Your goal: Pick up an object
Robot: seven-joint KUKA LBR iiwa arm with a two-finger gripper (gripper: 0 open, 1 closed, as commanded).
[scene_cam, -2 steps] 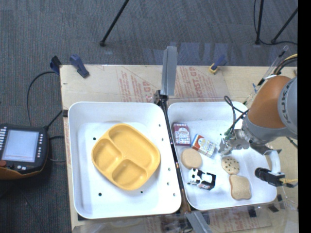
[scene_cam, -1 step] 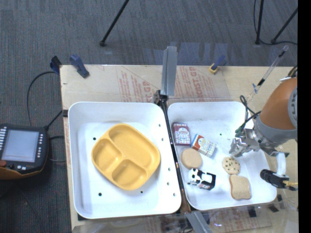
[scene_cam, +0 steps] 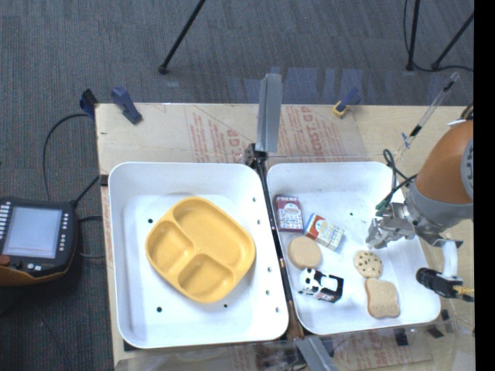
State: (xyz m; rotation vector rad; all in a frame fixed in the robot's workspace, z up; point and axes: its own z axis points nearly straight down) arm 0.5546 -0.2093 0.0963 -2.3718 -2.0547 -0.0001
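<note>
Two white bins sat side by side on bench. Left bin [scene_cam: 128,207] held yellow divided plate [scene_cam: 200,248]. Right bin [scene_cam: 348,172] held red card box [scene_cam: 289,212] and small carton [scene_cam: 324,231] near its left wall, round cracker [scene_cam: 305,252], black-and-white cow toy [scene_cam: 321,285], chocolate-chip cookie [scene_cam: 368,264], bread slice [scene_cam: 382,297] toward its near right corner. Gripper [scene_cam: 384,234] hovered above cookie, near right wall; fingers' spread could not be told.
</note>
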